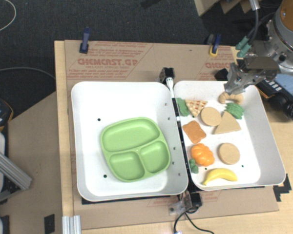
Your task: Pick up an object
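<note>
A: Illumination is bright and even, apparently from overhead; the two white bins (83,130) approach overexposure but show no hard glare.

B: Shadows are soft and short. A faint one lies along the lower right of the green tray (134,148).

A: Focus is adequate centrally. Printed lettering on the brown board (107,57) is legible but soft; the arm (283,28) at the upper right is slightly blurred.

The tool (233,87) hangs over the right bin's (268,145) far corner — just above a small tan piece (233,98).
</note>
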Robot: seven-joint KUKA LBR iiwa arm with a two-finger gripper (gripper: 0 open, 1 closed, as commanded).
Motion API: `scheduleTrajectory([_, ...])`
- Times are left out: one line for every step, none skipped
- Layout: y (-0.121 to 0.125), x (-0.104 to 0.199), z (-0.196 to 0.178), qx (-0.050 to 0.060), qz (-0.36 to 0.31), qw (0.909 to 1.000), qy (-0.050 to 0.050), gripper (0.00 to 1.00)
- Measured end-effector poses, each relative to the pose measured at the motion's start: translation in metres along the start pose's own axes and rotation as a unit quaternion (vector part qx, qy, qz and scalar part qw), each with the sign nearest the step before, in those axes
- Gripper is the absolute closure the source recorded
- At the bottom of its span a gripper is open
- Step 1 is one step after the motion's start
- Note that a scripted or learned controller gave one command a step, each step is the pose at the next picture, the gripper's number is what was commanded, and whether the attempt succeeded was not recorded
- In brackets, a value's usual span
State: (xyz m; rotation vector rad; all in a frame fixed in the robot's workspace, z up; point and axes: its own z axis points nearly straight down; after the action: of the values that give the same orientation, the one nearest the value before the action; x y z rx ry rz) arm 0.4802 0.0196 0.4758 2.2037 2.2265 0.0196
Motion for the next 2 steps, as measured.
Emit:
scheduleTrajectory([-0.006, 0.035, 0.226, 0.014, 0.005, 0.9999, -0.001, 1.00])
scheduleTrajectory([0.037, -0.014, 0.296, 0.011, 0.008, 0.9999, -0.002, 1.00])
